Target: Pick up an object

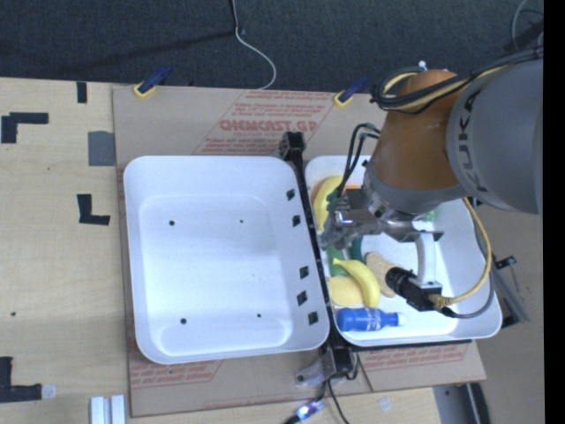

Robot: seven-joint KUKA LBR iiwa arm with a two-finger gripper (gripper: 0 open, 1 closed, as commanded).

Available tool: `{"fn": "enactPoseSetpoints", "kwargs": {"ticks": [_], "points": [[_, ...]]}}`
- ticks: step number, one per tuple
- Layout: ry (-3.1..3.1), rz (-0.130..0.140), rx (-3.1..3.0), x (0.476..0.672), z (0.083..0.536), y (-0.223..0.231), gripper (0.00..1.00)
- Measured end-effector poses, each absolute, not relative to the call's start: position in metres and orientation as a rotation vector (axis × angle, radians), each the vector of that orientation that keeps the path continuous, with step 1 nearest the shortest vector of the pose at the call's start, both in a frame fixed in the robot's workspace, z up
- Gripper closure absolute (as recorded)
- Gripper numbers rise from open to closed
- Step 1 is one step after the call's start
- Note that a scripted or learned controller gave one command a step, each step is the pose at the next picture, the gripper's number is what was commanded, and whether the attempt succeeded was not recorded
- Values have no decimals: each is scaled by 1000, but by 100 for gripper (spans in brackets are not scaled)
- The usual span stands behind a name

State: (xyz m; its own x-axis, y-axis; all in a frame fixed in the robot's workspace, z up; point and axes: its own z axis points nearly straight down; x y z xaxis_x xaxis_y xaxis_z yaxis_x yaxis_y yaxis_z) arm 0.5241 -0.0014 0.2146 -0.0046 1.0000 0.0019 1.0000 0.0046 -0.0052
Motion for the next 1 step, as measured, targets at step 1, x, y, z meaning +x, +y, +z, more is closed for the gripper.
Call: {"fn": "enactPoseSetpoints", "kwargs": {"ticks": [1], "points": [[-2231, -17, -2222, 492, 350, 12, 100]]}}
